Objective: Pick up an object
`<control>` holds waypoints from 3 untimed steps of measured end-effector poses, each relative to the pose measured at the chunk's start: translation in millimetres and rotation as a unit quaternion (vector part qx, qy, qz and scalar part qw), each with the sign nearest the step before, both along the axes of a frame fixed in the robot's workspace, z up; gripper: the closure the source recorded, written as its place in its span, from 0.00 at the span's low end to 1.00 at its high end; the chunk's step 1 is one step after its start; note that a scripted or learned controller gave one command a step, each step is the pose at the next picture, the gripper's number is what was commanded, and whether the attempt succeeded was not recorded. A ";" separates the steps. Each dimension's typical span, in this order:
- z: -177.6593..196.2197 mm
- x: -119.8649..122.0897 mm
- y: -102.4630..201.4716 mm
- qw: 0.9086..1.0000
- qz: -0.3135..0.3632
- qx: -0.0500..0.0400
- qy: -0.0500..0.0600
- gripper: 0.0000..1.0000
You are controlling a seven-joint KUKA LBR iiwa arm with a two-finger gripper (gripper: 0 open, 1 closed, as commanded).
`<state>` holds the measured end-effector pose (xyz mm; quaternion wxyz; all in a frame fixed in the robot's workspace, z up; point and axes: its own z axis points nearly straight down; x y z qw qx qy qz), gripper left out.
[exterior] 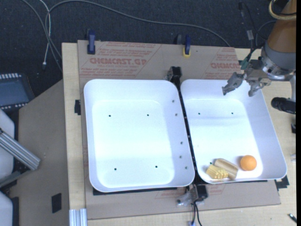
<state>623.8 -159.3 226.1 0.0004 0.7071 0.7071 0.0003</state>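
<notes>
Gripper (pixel 241 86) first: from my camera view it hangs over the far edge of the right bin (pixel 263 126), near that bin's upper right corner, with the grey arm (pixel 282 41) and its orange band coming in from the right side of the picture. I can see its two fingers (pixel 232 85) spread apart, with bare white bin and rim showing between them, so I read it as open and carrying nothing.

What I could pick from lies at the opposite, near end of that same right bin, well apart from the gripper. An orange ball (pixel 248 163) sits close to the near right corner. Just to its left I see a tan, roll-shaped piece (pixel 226 165) lying slantwise, and touching or almost touching it on the near side is a yellow ribbed piece (pixel 216 173) that looks like a small corn cob; I cannot tell whether those two are in contact.

Left bin (pixel 94 140) sits just beside the right one, their long edges meeting along a dark strip. Both bins rest on a brown board (pixel 117 60) with red lettering, held at its far edge by a blue clamp (pixel 91 41) and a second clamp (pixel 187 46).
</notes>
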 end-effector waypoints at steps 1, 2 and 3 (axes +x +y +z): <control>-73.2 -64.7 31.4 1.000 0.000 0.001 0.004 0.00; -87.6 -134.6 7.8 1.000 -0.002 0.000 0.002 0.00; -107.9 -37.3 74.4 1.000 0.004 0.001 0.000 0.00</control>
